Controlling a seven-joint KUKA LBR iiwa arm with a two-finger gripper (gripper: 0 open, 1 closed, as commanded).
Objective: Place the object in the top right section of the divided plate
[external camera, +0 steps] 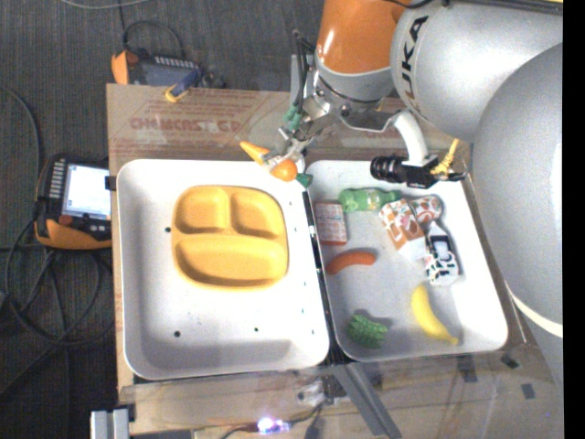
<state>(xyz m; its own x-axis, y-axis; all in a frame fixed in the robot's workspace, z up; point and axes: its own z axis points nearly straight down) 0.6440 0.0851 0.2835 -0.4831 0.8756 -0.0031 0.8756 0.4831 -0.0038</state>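
A yellow divided plate (230, 236) lies in the left white bin (146, 337), with its top right section (256, 212) bare. My gripper (285, 156) hangs over the far rim where the two bins meet, just beyond the plate's top right corner. It is shut on a small orange and yellow toy, shaped like a carrot (265, 157). The toy's pointed end sticks out to the left and a round orange end (287, 170) sits below the fingers.
The right bin (484, 332) holds a green bottle (369, 199), a red packet (331, 223), a sausage (352, 261), a banana (430, 315), a green vegetable toy (368, 329), snack packets (409, 218) and a white and black item (441, 260). Cardboard (183, 122) lies behind the bins.
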